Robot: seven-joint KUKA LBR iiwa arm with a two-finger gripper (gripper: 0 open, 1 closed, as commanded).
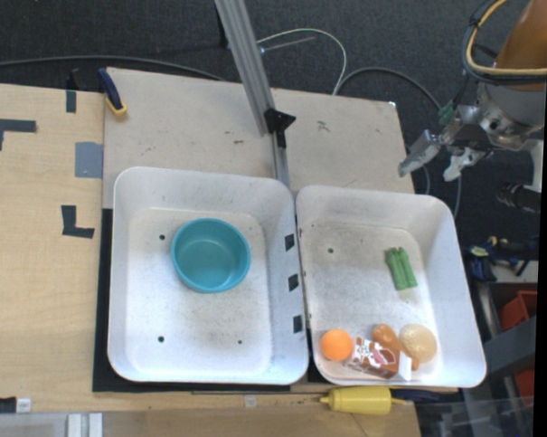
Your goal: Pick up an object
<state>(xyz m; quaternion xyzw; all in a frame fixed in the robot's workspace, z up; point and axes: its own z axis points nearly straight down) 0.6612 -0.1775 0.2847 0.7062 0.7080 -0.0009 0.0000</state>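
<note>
Green block (400, 268) in right bin (454, 230), no readable labels

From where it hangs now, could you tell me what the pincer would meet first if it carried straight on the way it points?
The pincer points down and left, so it would probably meet the right bin at its far rim; depth is hard to judge from above.

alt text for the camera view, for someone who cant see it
A grey arm's open gripper hangs above the right bin's far corner. That bin holds a green block, an orange ball and small items; the left bin holds a teal bowl.
</note>
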